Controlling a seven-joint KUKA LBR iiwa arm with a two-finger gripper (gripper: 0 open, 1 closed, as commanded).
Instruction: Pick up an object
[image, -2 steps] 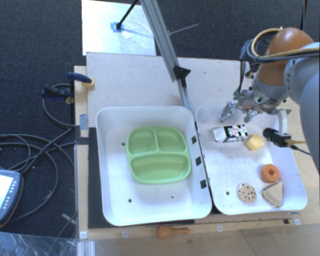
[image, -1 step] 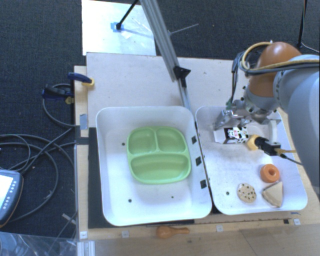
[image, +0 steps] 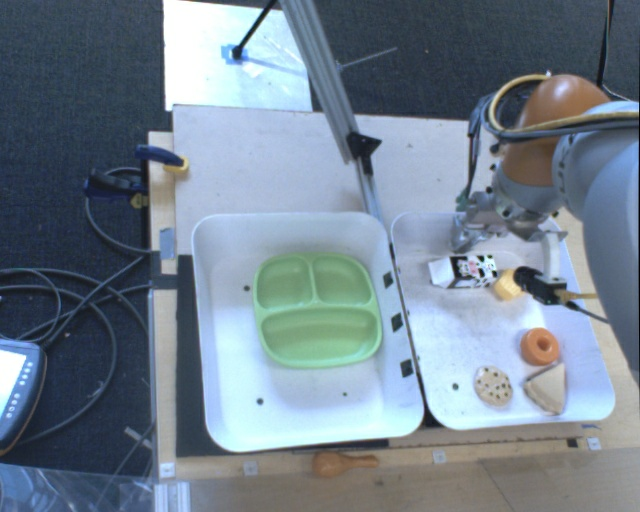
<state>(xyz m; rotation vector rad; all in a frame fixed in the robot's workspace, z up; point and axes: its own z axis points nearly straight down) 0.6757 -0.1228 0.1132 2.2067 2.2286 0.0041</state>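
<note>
My gripper (image: 466, 236) hangs over the far left part of the right bin (image: 440, 400), just beyond a small black-and-white milk carton (image: 463, 271) that lies on its side. The carton is apart from the gripper and rests on the bin floor. A small pale yellow piece (image: 506, 286) sits right of the carton. Nearer the front are an orange donut (image: 540, 346), a speckled cookie (image: 492, 386) and a tan bread wedge (image: 547, 388).
The left bin (image: 225, 400) holds a green divided plate (image: 317, 309). A slanted metal pole (image: 335, 95) comes down to the wall between the bins. An orange toy piece (image: 342, 463) lies on the bench in front of the bins. Cables run at the left.
</note>
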